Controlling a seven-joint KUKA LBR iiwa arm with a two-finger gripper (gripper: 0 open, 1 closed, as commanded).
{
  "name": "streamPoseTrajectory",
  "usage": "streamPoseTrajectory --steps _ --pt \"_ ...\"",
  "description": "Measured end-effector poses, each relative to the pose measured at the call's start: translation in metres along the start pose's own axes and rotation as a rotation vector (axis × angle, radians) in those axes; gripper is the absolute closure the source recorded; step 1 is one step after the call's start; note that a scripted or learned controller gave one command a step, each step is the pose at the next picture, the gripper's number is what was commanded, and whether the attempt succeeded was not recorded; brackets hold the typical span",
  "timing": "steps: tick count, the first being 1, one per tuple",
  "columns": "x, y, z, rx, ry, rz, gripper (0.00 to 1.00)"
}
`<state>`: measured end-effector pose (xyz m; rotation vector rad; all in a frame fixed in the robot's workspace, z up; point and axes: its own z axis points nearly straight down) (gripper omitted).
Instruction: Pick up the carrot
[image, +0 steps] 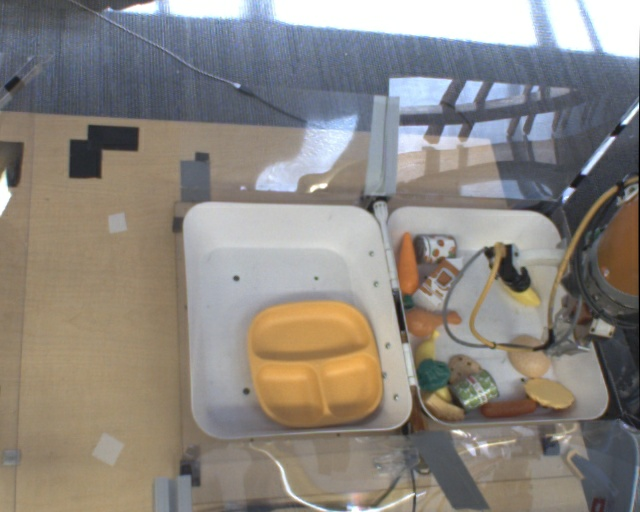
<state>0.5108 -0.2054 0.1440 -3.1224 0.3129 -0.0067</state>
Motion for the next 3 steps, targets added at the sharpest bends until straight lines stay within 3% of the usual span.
streamPoseTrajectory --steps 1,2,3 --pt "-0.014 0.003 0.011 -0.002 0.002 -0.002 1.0" --pt "-0.014 0.004 -0.037 -0.002 0.007 0.0 1.0" --pt "-0.01 0.002 -0.014 0.0 0.0 -0.001 1.0"
